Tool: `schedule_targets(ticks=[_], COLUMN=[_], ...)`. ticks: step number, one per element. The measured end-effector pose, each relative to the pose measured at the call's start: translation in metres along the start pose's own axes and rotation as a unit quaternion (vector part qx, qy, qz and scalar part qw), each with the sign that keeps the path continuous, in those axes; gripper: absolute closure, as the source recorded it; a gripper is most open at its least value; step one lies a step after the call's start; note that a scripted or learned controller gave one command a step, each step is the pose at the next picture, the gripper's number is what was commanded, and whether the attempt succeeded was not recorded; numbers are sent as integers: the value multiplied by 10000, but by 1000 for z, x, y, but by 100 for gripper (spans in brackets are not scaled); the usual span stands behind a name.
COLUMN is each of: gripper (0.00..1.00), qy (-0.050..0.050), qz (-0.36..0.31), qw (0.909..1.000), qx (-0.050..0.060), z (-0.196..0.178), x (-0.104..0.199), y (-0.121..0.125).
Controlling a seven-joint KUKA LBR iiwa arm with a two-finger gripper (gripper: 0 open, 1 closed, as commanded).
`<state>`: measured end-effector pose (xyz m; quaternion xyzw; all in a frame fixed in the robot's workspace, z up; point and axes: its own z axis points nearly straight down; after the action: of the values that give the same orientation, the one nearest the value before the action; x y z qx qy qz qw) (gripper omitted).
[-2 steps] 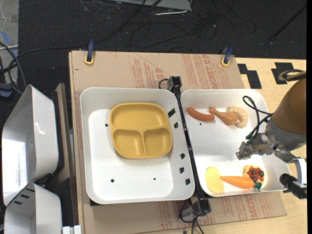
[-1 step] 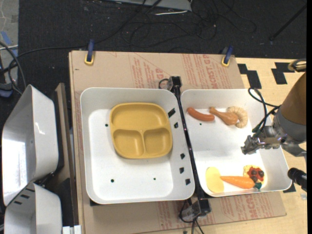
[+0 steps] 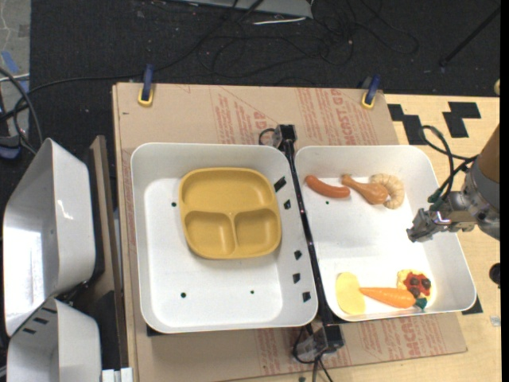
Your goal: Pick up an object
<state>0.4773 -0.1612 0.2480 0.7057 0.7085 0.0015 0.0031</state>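
Observation:
The right bin (image 3: 358, 253) holds a red sausage (image 3: 327, 187), a tan chicken drumstick (image 3: 363, 188) and a pale shrimp (image 3: 390, 189) along its far side. Near its front wall lie a yellow round piece (image 3: 348, 292), an orange carrot (image 3: 387, 297) and a small red and yellow piece (image 3: 416, 284). My gripper (image 3: 421, 228) hangs over the right bin's right edge, apart from all the food, with nothing seen between its fingers. The arm enters from the right.
The left bin (image 3: 159, 277) holds a yellow divided plate (image 3: 231, 212). Both bins rest on a cardboard sheet (image 3: 238, 118) held by two yellow clamps. White bins (image 3: 44, 229) stand off the bench at the left. Cables lie behind.

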Motion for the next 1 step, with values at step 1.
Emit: schedule_targets(ticks=[1], gripper=[100], qy=[14], qz=[-21], qw=[10000], qx=[17], z=[-4], x=[47], y=[31])
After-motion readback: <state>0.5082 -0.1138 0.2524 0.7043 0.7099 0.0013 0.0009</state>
